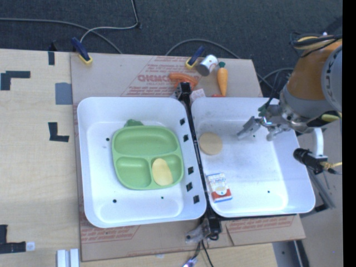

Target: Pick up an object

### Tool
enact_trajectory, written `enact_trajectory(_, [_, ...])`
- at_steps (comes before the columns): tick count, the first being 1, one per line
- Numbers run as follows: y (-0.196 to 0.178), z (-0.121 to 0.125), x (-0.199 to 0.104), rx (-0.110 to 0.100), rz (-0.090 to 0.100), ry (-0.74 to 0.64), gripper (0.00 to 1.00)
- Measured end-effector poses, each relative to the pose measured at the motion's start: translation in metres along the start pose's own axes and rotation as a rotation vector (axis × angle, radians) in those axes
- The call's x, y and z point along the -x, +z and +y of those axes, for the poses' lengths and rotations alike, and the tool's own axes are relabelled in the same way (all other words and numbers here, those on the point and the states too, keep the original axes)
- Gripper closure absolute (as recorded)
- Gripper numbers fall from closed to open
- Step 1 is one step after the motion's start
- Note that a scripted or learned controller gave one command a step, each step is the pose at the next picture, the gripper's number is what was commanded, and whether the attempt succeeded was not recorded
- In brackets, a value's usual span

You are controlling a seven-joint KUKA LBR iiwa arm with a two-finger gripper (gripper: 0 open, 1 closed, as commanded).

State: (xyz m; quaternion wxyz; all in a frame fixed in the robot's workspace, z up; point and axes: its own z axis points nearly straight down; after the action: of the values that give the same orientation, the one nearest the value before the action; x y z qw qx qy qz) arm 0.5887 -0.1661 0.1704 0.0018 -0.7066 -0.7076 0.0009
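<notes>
A tan round disc (211,144) lies in the right bin (278,202) near its left wall. A small white and red carton (218,186) lies nearer the front of the same bin. In the left bin (94,149) a green divided plate (146,155) holds a pale yellow piece (162,172) in its lower right section. My gripper (259,128) hangs over the right bin's upper right part, to the right of the disc and apart from it. Its fingers (245,129) are spread open with nothing between them.
Behind the bins on the cardboard lie an orange carrot (222,80), a white cup-like thing (207,64) and blue-yellow clamps (82,50). Cables run across the dark floor at the back. The arm's orange band (311,71) rises at the right edge.
</notes>
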Motion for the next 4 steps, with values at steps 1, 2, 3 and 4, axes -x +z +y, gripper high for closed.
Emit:
enact_trajectory(1, [0.067,0.038,-0.047,0.000,0.000,0.000,0.00])
enact_trajectory(2, [0.080,0.028,-0.071,0.015,-0.005,0.001,0.00])
enact_trajectory(3, [0.084,0.076,-0.069,0.007,-0.002,-0.001,0.00])
enact_trajectory(4, [0.085,0.080,-0.070,0.005,-0.003,0.000,0.00])
